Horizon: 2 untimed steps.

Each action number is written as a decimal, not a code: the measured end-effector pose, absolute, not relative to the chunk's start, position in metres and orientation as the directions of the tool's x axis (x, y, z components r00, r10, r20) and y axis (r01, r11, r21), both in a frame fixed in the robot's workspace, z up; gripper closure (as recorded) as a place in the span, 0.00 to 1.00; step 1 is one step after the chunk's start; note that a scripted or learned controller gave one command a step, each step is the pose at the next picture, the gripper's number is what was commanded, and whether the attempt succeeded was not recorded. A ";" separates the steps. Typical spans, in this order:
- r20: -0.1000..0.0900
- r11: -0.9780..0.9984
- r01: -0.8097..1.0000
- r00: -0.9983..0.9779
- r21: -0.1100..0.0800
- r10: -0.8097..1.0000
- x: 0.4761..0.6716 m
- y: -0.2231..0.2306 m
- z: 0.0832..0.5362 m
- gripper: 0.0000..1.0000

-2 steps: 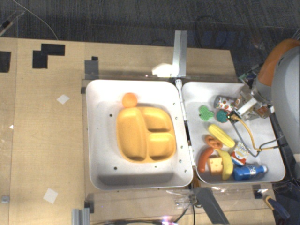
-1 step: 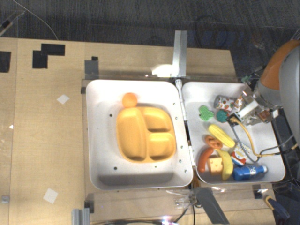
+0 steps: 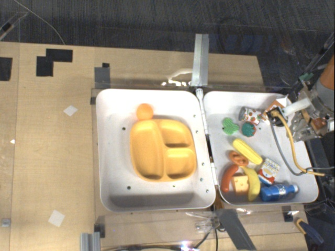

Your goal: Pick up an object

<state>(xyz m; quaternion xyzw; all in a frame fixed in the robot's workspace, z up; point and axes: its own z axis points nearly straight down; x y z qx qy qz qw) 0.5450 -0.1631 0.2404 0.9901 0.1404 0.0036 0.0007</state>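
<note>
Two shallow white bins sit side by side on the tabletop (image 3: 47,156). No single object is picked out; the candidates are small toy foods and containers, mostly yellow, red, green and blue. The left bin (image 3: 112,140) holds a yellow divided tray (image 3: 159,149) with a small orange ball (image 3: 144,111) touching its far edge. The right bin (image 3: 309,190) holds a yellow corn cob (image 3: 246,151), a banana (image 3: 253,182), a blue bottle (image 3: 278,192), a green piece (image 3: 229,125) and a teal ball (image 3: 248,129). The end effector (image 3: 306,123) hovers over that bin's right rim; whether it is spread or pressed together I cannot tell.
</note>
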 end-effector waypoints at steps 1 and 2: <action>0.007 -0.958 0.286 0.958 0.002 0.286 0.546 -0.162 0.250 1.00; 0.013 -0.915 0.404 0.915 0.006 0.404 0.525 -0.156 0.108 1.00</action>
